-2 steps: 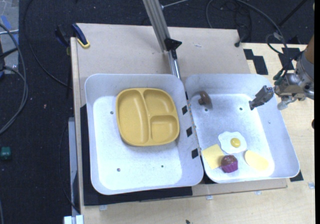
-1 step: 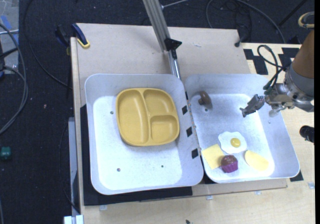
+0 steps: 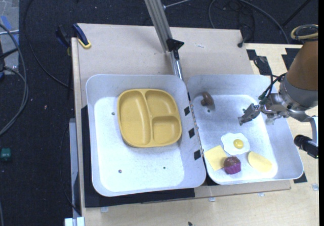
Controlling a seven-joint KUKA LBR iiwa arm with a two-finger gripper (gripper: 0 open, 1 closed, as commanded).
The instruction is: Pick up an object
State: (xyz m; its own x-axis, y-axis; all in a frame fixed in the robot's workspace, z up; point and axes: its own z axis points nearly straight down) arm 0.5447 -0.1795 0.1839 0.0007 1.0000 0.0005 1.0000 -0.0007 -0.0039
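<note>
The right bin (image 3: 223, 88) holds a brown mushroom-like piece (image 3: 206, 99) near its back left. A fried egg (image 3: 236, 144), a yellow cheese slice (image 3: 216, 157), a purple piece (image 3: 232, 165) and a yellow lemon-like piece (image 3: 260, 162) lie near its front. My gripper (image 3: 248, 115) hangs over the bin's middle right, above and behind the egg, apart from every piece. Nothing shows between its fingers.
The left bin (image 3: 101, 134) bears a yellow divided plate (image 3: 150, 117). A metal pole (image 3: 158, 10) slants down to the bins' back joint. The grey arm with its orange band (image 3: 306, 68) enters from the right. Cables lie on the dark floor behind.
</note>
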